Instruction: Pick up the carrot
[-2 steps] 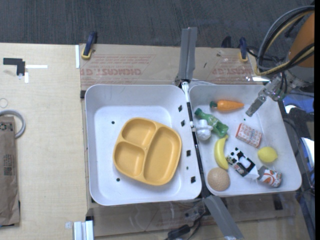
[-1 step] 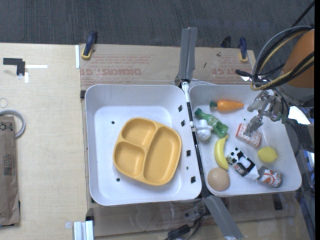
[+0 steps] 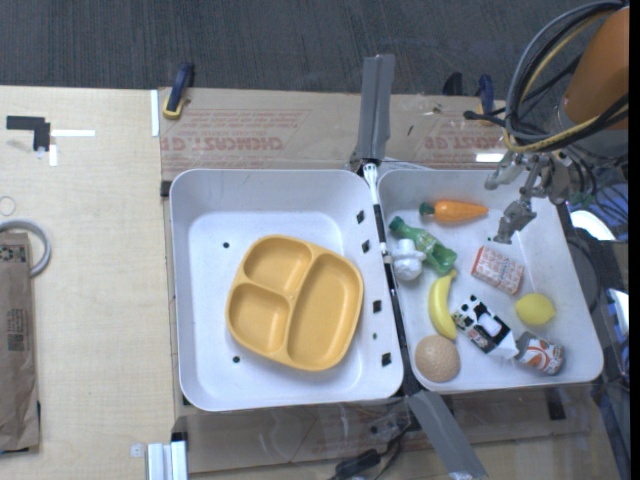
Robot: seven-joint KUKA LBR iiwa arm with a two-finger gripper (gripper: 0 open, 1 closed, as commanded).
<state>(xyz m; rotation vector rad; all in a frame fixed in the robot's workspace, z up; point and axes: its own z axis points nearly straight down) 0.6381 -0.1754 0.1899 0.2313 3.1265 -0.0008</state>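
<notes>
The carrot is orange with a green stub at its left end. It lies on its side near the back wall of the right bin. My gripper hangs over that bin's back right corner, just to the right of the carrot and apart from it. Its two fingers are spread open and nothing is between them.
Also in the right bin are a green and white toy, a banana, a tan ball, a pink wafer block, a lemon, a black-and-white toy and a can. A yellow divided plate lies in the left bin.
</notes>
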